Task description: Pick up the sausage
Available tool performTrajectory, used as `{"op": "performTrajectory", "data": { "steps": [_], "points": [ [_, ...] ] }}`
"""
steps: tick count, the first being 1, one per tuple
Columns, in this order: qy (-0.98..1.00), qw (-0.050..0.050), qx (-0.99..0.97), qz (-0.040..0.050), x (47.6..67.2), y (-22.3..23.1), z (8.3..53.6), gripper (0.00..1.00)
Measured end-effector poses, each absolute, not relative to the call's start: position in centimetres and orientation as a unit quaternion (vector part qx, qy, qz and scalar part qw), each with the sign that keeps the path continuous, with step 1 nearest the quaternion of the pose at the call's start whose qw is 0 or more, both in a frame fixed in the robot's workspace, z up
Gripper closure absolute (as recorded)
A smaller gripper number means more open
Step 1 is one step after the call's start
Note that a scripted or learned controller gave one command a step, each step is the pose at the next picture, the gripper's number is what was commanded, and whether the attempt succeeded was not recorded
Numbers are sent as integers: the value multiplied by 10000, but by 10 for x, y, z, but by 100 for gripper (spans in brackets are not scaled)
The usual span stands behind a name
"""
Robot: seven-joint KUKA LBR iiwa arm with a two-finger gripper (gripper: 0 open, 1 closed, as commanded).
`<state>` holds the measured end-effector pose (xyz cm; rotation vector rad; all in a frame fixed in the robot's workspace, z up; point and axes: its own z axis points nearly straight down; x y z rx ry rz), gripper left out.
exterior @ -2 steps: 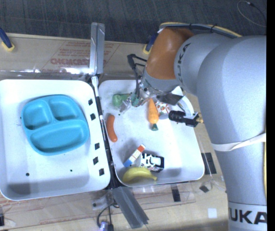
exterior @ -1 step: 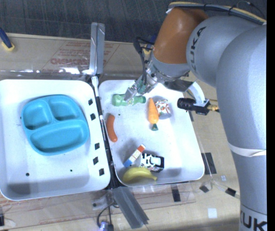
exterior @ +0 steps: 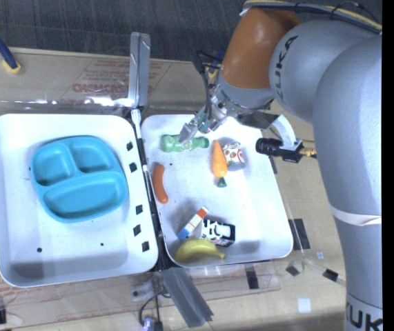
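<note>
- While the arm [exterior: 307, 67] reaches in from the right, the camera view shows its gripper [exterior: 200, 124] low over the back of the right bin [exterior: 269, 205], just above a green toy [exterior: 183, 143].
- Whether the gripper is open or closed cannot be told; nothing can be seen held in it.
- The sausage [exterior: 159, 183] lies flat on the floor of the right bin, close to the left wall, lengthwise along that wall, and apart from the gripper.
- A carrot [exterior: 219, 161] and a small carton [exterior: 234, 154] lie side by side to the right of the green toy; a banana [exterior: 198, 251] and a black-and-white packet [exterior: 217, 232] sit at the front of the same bin.
- The left bin [exterior: 17, 205] holds a blue divided plate [exterior: 79, 178]; both bins rest on the counter [exterior: 65, 74].
- Judging by this, the pick is not yet made and the step in hand is the approach, with the gripper nearer the green toy than the target.
- The next move calls for a shift toward the front-left, over the middle of the sausage, with the grip set across its narrow width, and care for the bin wall beside it.
</note>
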<state>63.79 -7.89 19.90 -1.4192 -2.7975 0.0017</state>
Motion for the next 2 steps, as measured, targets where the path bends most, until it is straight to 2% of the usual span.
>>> {"op": "performTrajectory", "data": {
  "steps": [1, 2],
  "points": [
    [-7430, 18, -6693, 19, 656, 16, 189, 100],
    [-7723, 30, -6353, 30, 655, 26, 189, 100]
  ]
}}
